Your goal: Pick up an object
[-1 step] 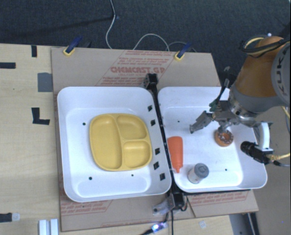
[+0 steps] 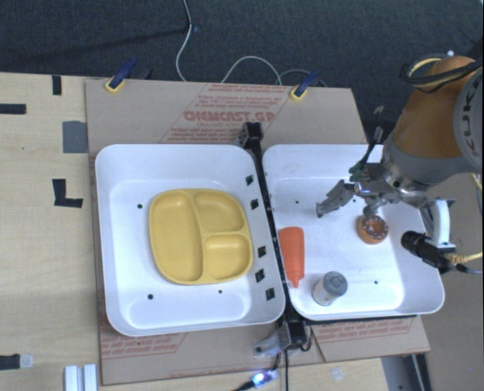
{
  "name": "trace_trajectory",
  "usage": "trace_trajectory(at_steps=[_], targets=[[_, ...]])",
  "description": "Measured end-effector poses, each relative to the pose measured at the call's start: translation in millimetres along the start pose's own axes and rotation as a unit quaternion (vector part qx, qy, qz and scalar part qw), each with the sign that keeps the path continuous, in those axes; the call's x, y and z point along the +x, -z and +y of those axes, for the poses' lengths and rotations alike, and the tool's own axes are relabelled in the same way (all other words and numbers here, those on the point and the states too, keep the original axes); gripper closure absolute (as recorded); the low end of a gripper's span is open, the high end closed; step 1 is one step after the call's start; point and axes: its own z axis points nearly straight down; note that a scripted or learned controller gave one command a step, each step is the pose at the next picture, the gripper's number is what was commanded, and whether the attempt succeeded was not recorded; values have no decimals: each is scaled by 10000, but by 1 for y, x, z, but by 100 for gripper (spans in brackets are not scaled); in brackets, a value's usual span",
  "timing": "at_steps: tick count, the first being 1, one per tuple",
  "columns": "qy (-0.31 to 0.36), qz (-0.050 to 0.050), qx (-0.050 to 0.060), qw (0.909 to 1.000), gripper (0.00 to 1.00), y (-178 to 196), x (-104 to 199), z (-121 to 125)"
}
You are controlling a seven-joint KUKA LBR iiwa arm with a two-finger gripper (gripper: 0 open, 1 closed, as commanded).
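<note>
Looking down on the bench, the pincer (image 2: pixel 352 202) hangs over the right bin (image 2: pixel 307 163), its two dark fingers splayed wide: one reaches out toward the left bin (image 2: pixel 112 169), the other drops toward a small round brownish thing (image 2: pixel 372 229). Nothing sits between the fingers, so it has hold of nothing.

That round thing, like a little doughnut with a speckled orange-brown top, lies just beside and below the pincer's nearer finger; whether the fingertip touches it I cannot tell. It has no long axis to speak of.

Further off from the pincer, toward the divider between the bins, lies an orange carrot-shaped piece (image 2: pixel 292 253). Its long axis runs along the divider, blunt wide end up the picture and narrower end toward the near edge. It is smooth and plain orange.

Below the pincer, near the bin's front wall, stands a small grey cylinder (image 2: pixel 332 286) with a rounded cap, tilted a little.

Well apart from the pincer, a yellow divided plate (image 2: pixel 200 235) with three compartments rests in the left bin.
</note>
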Motion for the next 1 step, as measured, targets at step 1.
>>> trace_trajectory(at_steps=[1], targets=[[-10,-7,15,10000,0,-52,-10,1]])
